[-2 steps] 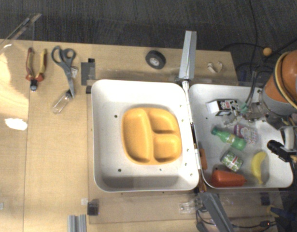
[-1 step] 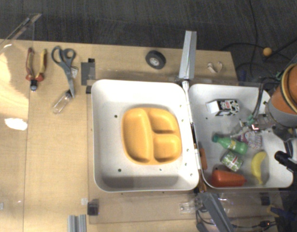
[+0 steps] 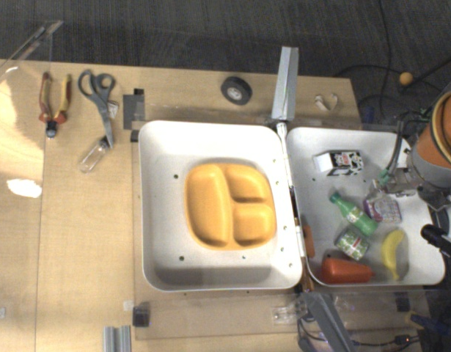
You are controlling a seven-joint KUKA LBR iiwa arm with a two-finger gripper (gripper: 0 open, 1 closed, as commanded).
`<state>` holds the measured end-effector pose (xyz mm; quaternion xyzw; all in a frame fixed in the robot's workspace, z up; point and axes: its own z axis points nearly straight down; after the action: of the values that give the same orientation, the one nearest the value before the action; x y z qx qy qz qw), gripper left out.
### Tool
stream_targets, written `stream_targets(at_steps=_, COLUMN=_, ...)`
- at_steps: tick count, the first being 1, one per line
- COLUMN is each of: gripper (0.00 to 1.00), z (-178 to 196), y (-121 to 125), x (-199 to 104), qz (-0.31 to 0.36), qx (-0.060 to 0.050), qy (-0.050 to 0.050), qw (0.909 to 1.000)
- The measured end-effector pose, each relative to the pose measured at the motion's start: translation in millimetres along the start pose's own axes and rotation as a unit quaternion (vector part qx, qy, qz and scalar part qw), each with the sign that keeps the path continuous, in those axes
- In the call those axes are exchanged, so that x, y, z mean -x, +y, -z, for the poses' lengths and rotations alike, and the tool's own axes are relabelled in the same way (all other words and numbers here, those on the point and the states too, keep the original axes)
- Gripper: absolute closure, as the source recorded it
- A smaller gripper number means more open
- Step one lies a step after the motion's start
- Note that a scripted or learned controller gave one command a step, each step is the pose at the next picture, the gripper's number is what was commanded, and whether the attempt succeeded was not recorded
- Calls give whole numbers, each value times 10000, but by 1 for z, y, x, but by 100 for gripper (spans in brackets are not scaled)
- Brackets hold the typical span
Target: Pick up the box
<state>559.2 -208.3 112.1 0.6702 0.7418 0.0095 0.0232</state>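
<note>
Camera view shows me the box (image 3: pixel 338 162) lying in the upper left of the right bin (image 3: pixel 430 273), apart from the arm (image 3: pixel 439 147) at the right edge, whose gripper state I cannot tell.

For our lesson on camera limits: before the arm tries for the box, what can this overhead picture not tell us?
- Gripper: in the camera view the arm is cut off by the right edge, so its fingers' state cannot be told.
- Box: its printing is too small to read.
- Green bottle: label too small to read.
- Right bin: far corner behind the arm.
</note>
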Motion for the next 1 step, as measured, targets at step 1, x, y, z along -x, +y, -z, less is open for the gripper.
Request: stream_targets(at_steps=1, gripper=0, z=0, y=0, x=0, qz=-1, qx=-1, qy=0, qw=10000)
